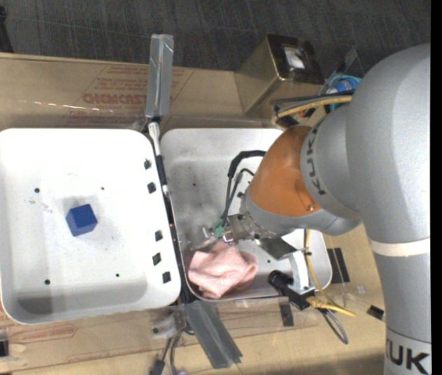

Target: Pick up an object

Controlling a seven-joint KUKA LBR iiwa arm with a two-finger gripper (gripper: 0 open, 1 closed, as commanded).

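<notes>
Pink cloth (221,270) is lying crumpled in the right bin (197,162), against its near edge and toward the near-left corner. The cloth is sitting bunched, with folds rising toward its upper side.

Tool (225,231) is hovering directly over the cloth's upper edge, touching or just above it; cannot tell which. Tool state: cannot tell, as the wrist is covering most of it. Nothing is showing between its parts that would count as a grasp.

Arm (377,155) is reaching in from the right, its orange band (283,182) sitting over the middle of the right bin and hiding much of the bin floor. Black cables (238,170) are looping from the wrist toward the far side of the bin.

Blue cube (82,219) is resting in the left bin (18,155), left of centre, well apart from the cloth and the tool.

Both bins are sitting side by side on the surface (57,84), their inner walls touching along a dark divider.
</notes>
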